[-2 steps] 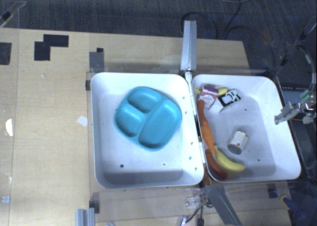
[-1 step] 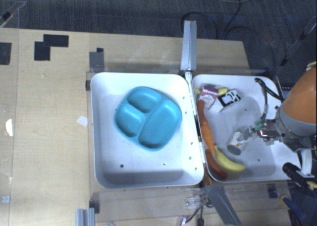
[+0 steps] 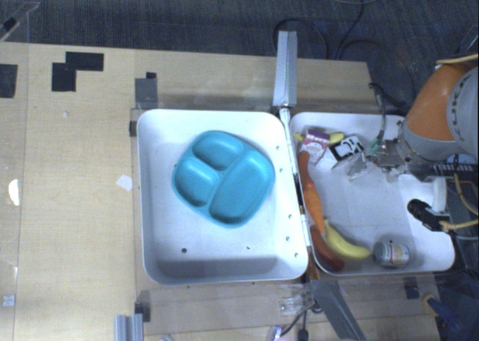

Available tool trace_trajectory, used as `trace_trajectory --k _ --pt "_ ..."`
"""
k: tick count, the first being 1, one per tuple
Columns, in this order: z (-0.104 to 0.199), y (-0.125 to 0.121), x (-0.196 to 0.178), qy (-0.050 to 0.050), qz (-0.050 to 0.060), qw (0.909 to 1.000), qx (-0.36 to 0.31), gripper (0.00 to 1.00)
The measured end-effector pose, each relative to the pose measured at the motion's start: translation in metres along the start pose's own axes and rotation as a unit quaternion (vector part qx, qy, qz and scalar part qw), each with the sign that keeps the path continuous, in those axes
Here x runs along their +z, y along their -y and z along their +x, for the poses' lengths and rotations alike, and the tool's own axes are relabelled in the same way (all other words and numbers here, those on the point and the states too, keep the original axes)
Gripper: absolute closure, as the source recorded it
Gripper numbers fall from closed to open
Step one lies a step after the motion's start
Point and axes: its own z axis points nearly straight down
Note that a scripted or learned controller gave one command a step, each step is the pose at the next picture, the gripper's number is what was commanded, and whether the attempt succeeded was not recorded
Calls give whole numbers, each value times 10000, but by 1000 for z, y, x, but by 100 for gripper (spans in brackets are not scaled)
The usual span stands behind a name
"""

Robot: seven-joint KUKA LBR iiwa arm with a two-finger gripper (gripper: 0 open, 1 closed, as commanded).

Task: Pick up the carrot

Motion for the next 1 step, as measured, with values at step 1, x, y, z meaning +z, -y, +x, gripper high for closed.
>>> trace_trajectory --k 1 --pt "50 -74 -71 3 22 9959 907 0"
